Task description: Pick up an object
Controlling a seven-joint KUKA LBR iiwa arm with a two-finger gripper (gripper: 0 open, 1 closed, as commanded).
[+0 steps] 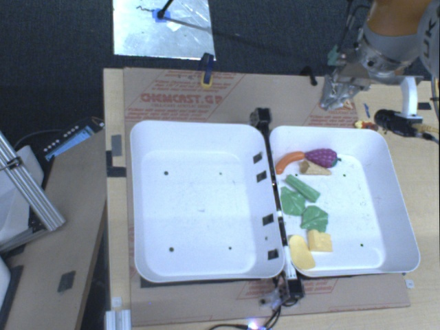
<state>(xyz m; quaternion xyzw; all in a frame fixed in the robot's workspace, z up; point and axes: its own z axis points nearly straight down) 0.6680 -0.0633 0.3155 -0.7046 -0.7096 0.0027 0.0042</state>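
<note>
The right bin point(395, 184) holds several small toy foods near its left wall. An orange carrot point(289, 160) and purple grapes point(322, 157) lie at the back, with a small tan piece point(315, 171) beside them. Green pieces point(302, 188) point(292, 203) point(315, 217) lie in the middle. A yellow block point(320, 241) and a yellow rounded piece point(301, 252) rest near the front. My gripper point(337, 100) hangs above the bench behind the right bin's back rim, apart from all of them, with nothing seen between its fingers.
The left bin point(199, 198) sits beside the right one, joined by black clips point(267, 177). A shiny foil sheet point(163, 18) lies at the back left. A blue and yellow clamp point(206, 71) sits on the cardboard's back edge.
</note>
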